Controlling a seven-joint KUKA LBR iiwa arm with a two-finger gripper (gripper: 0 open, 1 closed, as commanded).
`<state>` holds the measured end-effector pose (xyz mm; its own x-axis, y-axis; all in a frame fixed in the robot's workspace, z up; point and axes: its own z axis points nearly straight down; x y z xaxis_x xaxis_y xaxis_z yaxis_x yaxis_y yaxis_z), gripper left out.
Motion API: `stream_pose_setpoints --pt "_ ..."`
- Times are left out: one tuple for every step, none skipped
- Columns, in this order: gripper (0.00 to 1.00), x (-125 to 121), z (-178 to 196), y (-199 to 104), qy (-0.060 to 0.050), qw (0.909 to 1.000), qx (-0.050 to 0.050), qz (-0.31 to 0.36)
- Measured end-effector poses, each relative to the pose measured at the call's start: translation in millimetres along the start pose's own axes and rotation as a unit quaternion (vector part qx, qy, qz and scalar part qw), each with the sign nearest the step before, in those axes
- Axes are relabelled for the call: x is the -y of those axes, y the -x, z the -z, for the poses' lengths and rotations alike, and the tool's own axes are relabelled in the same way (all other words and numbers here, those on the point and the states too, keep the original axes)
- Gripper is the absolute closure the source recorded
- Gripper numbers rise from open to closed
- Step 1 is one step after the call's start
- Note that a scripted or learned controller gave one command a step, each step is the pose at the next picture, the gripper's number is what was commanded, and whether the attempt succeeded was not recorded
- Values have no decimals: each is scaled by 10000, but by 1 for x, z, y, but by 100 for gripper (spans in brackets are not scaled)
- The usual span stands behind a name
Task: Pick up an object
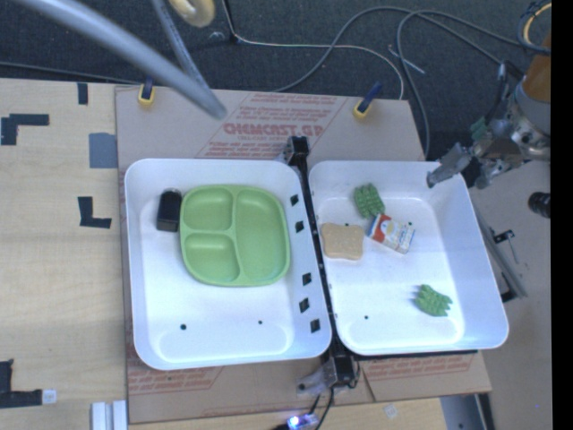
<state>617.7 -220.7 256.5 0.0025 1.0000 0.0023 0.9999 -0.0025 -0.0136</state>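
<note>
Four small things lie in my right bin (474,240): two green pieces (367,200) (433,301), one tan slab (343,241), one carton (392,233). One green tray (235,236) and one black block (169,210) sit in the left bin (143,267). My gripper (448,170) hangs at the right bin's far corner, holding nothing; I cannot tell its spread.

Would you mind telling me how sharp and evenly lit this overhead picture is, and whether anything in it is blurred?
In the camera view, the green divided plate and the items in the right bin are fairly sharp; a grey bar crossing the top left is smeared and out of focus, being close to the lens; the white bins look bright and slightly washed out, with soft shadows; the gripper at the right is dim.
</note>
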Motion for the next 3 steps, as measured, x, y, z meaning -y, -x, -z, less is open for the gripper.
stream_pose_setpoints --pt "0 -2 8 -1 62 10000 15 18" --pt "0 -13 -47 -1 38 10000 13 26" --pt "0 -9 -111 2 28 10000 12 18"
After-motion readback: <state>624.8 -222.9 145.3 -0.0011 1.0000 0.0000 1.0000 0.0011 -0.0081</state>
